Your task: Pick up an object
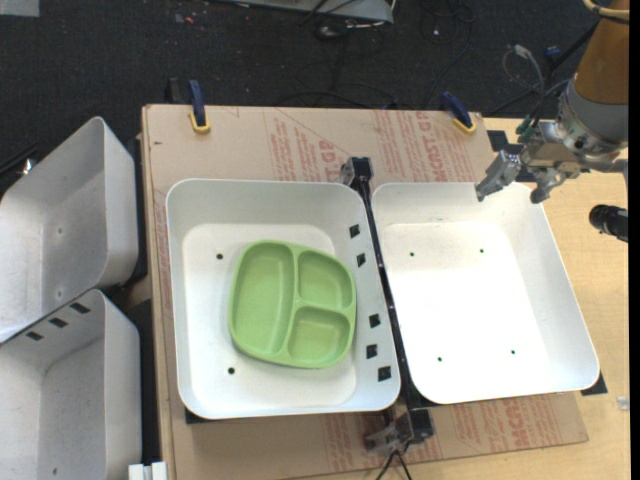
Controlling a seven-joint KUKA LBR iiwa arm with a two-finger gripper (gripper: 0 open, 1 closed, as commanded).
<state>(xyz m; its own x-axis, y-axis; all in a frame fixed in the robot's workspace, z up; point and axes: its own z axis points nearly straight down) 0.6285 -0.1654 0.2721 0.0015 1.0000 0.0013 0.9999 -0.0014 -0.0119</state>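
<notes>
Though nearly square, green tray (294,305), long axis upright, left bin (190,298).

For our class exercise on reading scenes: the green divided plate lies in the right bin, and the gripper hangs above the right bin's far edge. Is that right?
Not quite. The camera view shows the green divided plate lying in the left bin, not the right bin. The gripper does hang above the right bin's far edge.
</notes>
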